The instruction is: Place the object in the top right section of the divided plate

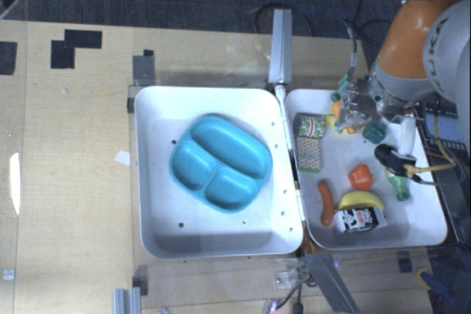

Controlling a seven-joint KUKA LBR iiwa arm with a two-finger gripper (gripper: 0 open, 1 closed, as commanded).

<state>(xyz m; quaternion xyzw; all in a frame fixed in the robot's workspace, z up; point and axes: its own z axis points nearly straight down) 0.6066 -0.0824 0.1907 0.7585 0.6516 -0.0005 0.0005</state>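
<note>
At 3 o'clock on the bench, right bin (434, 232): gripper (352, 108) low over its 12 o'clock end; whether open or closed, cannot tell. Bin contents: green carton (310, 127) at 10 o'clock, patterned packet (309, 153) just below it, teal item (374, 132), orange-red item (360, 176), sausage (326, 202), banana (360, 199) touching cow-print carton (360, 218) at 6 o'clock. Left bin (158, 232) holds blue divided plate (221, 162), all sections bare.

Right bin (434, 232): hot dog (325, 201) at 7 o'clock, banana (360, 199) on milk carton (360, 219) at 6, tomato (360, 176) centre, green carton (310, 127) at 10.
</note>
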